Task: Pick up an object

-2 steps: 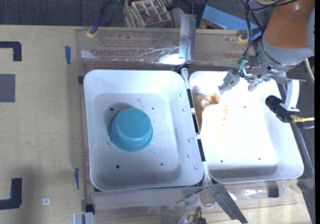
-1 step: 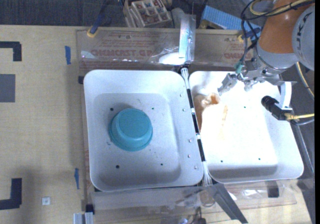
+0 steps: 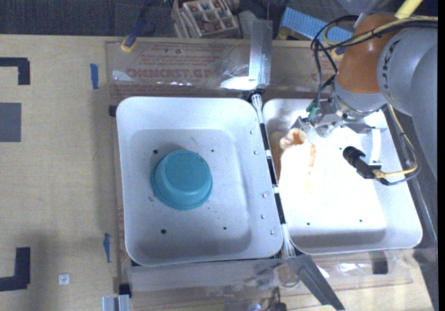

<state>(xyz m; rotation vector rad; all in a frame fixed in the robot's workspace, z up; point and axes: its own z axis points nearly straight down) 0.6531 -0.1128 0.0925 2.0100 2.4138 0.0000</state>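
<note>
A teal bowl lies upside down in the middle of the left bin. In the right bin, a small orange-brown object rests near the back left corner, with a pale orange smear or translucent piece just in front of it. My gripper hangs low over that corner, right beside and slightly behind the orange-brown object. Glare on the white floor blurs the gripper's tip.
The grey arm with its orange band covers the right bin's back right part. A black plug on a yellow cable hangs over the right bin's middle. The divider between the bins runs just left of the gripper.
</note>
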